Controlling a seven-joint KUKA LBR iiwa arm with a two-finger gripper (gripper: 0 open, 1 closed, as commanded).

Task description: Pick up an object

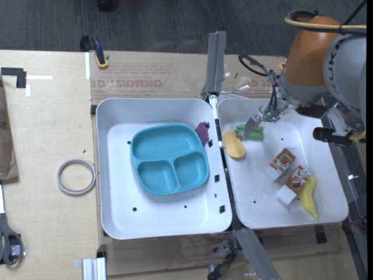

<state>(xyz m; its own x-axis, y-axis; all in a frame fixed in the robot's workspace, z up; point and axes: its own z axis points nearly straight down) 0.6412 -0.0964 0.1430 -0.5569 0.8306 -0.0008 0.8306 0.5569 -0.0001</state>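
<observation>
Counter, far left: a brown paper edge, a grey tape ring, and scissor handles at the lower edge. A blue-handled clip is seen near the counter's back edge.

Left bin: a blue three-compartment tray is laid flat near its middle. A small purple object is found just off the tray's upper right corner, against the divider wall.

Right bin: a yellow rounded item is lodged near the left wall. Just above and to its right lies a green object, upper left of the bin. Lower right, a brown-and-white packet, a second printed packet, a white block and a banana are clustered, touching or nearly so.

Gripper: jaws are lowered at a slant onto the green object, tips right at it. Whether they are spread or pinching cannot be told; a grip is not confirmed. The grey arm with orange band is entered from upper right.
</observation>
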